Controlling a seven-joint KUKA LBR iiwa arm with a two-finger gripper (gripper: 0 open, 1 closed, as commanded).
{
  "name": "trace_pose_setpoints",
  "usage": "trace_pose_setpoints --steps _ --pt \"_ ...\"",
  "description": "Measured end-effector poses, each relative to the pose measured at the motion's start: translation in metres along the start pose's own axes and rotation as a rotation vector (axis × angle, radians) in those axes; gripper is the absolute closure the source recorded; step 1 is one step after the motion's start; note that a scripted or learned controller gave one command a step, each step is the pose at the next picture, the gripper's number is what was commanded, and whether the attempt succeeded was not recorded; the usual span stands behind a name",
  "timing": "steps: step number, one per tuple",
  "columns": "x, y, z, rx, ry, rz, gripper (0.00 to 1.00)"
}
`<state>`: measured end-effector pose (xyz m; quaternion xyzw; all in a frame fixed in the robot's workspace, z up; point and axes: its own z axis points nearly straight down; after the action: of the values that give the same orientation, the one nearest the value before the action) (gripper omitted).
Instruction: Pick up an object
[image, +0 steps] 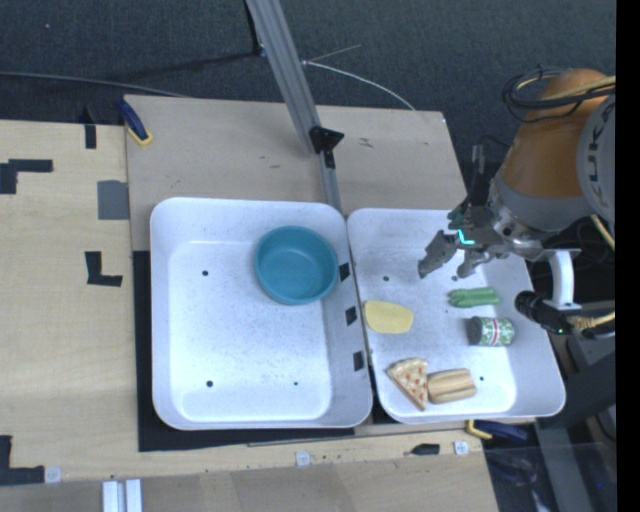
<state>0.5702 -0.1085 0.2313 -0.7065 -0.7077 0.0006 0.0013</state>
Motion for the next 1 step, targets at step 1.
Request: trace_pose_setpoints --steps 1 --pt "0.0 0.0004 -0.0006 -0.001 0.0 0.0 0.0"
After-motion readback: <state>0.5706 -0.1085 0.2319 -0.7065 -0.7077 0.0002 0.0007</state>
